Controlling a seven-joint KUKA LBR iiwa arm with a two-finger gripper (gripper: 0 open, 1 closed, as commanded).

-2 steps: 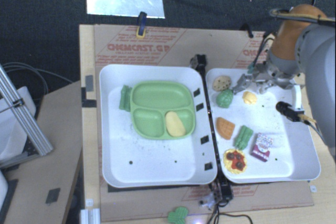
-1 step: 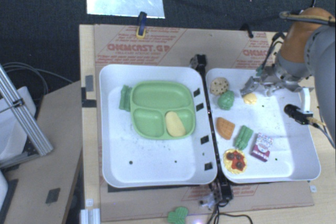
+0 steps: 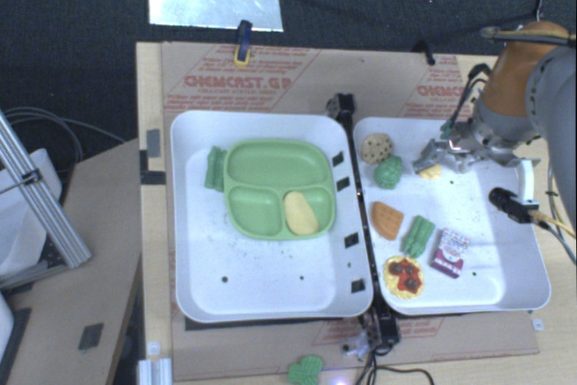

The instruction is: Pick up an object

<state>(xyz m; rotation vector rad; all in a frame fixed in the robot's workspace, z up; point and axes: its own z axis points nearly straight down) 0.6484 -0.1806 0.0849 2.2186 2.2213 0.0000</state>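
Observation:
My gripper [image 3: 436,160] is low in the upper part of the right bin [image 3: 523,279], reaching in from the right. A small yellow piece [image 3: 432,171] lies right at its tip, partly covered by it; whether it is gripped is unclear. Left of it sit a green broccoli piece [image 3: 389,171] and a speckled cookie [image 3: 376,146]. Further forward lie an orange wedge [image 3: 388,219], green beans [image 3: 417,235], a red and white box [image 3: 449,252] and a small pizza [image 3: 404,276].
The left bin [image 3: 194,275] holds a green divided plate [image 3: 270,167] with a yellow oval food [image 3: 300,212] in its front right compartment, and a green strip [image 3: 215,168] beside the plate. A black divider [image 3: 356,194] runs between the bins. A green toy [image 3: 305,369] lies off the bench front.

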